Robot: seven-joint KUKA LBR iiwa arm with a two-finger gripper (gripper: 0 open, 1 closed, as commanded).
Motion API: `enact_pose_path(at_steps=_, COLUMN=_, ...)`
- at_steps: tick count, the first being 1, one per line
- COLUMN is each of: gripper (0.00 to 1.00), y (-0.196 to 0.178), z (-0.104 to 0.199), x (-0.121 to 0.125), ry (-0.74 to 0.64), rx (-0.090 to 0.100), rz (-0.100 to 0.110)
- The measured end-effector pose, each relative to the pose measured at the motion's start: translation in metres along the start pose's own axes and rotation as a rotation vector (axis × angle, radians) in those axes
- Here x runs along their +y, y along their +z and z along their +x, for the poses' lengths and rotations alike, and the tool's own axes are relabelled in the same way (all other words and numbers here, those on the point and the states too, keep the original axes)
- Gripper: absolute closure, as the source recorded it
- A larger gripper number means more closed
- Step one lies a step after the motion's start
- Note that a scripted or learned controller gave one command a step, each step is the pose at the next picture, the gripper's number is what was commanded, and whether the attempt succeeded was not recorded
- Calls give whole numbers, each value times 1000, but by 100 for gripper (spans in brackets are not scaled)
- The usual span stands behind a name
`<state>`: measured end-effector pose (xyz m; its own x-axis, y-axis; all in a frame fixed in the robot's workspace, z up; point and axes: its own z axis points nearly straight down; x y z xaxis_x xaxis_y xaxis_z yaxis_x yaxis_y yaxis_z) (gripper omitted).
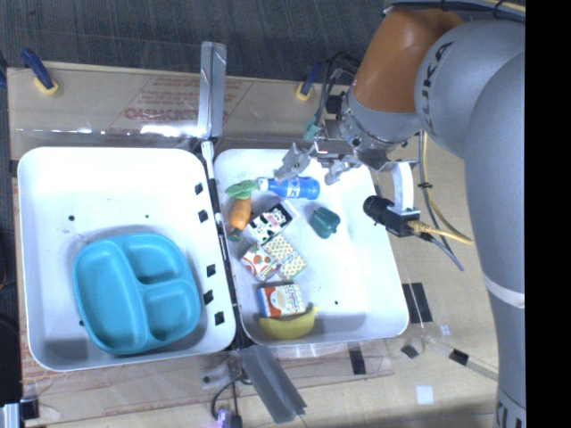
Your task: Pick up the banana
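Two white bins sit side by side on the bench (107, 105). My jaws (313, 161) hang spread and released over the far end of the right bin (375, 283), just above a blue bottle (294, 187), grasping nothing. At that bin's near edge lies the banana (287, 325), touching a small carton (281, 300), well apart from me. A blue divided tray (138, 288) rests in the left bin (53, 203).
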<state>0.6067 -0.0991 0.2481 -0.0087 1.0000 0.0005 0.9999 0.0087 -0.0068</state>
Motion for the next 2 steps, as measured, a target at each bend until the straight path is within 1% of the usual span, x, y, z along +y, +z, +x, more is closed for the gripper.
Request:
enact_pose_path(at_steps=1, gripper=0, y=59, z=104, x=0, ry=-375, rx=-1, rz=0)
enact_pose_path(at_steps=2, gripper=0, y=58, z=139, x=3, ry=-592, rx=-3, rz=-4)
